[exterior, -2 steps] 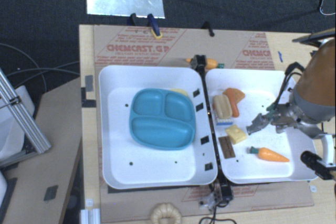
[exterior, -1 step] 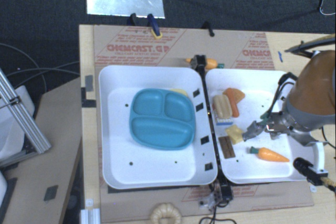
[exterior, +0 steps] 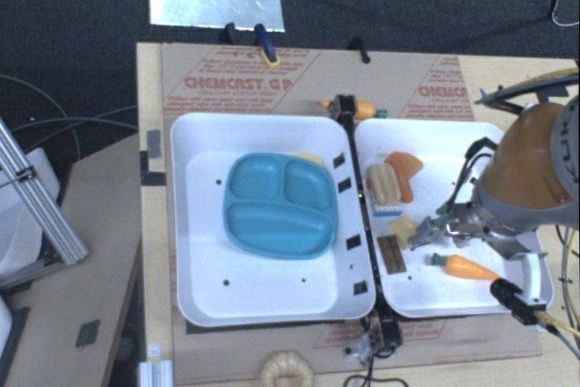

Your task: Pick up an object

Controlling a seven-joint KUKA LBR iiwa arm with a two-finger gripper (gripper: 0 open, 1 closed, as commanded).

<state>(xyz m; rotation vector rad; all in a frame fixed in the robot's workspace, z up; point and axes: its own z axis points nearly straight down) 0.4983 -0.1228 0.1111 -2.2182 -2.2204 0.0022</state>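
My gripper [exterior: 424, 236] hangs low over the right bin [exterior: 435, 304], its tip pointing left, just right of a small yellow block [exterior: 401, 227]. A carrot [exterior: 468, 267] lies in front of the gripper, close beneath the wrist. A brown bar [exterior: 391, 255] rests near the bin's left wall. Farther back lie a tan bun [exterior: 384, 183] and an orange piece [exterior: 406, 168]. Nothing shows between the fingers.
In the left bin [exterior: 195, 267] lies a blue divided plate [exterior: 279, 204], with a pale yellow thing [exterior: 311, 159] at its back edge. An orange-yellow toy [exterior: 362, 111] sits behind the bins at the divider. The arm covers the right bin's right side.
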